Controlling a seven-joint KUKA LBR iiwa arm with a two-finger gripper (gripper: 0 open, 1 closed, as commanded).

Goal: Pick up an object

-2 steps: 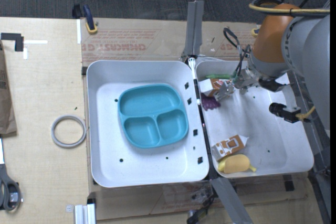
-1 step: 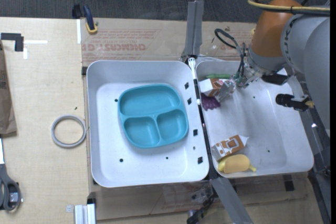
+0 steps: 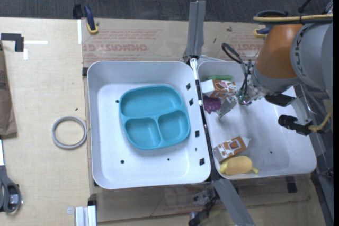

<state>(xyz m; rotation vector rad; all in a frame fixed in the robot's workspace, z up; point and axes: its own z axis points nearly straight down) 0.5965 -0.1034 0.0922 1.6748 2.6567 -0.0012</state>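
The arm [image 3: 302, 55] covers the right bin's [image 3: 275, 164] far corner; scissors [image 3: 8, 193] and a brown bag [image 3: 6, 98] are cut off at the left edge

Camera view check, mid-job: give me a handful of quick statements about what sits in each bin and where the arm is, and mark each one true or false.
1. The blue divided tray lies in the left bin. True.
2. The yellow lemon-like object sits at the far edge of the right bin. False: it lies at the near edge, beside a small brown and white carton.
3. The gripper is over the right bin, near a purple item and a box with a green edge. True.
4. The grey ring lies inside the left bin. False: it lies on the bench, left of that bin.
5. The tray has three compartments. True.
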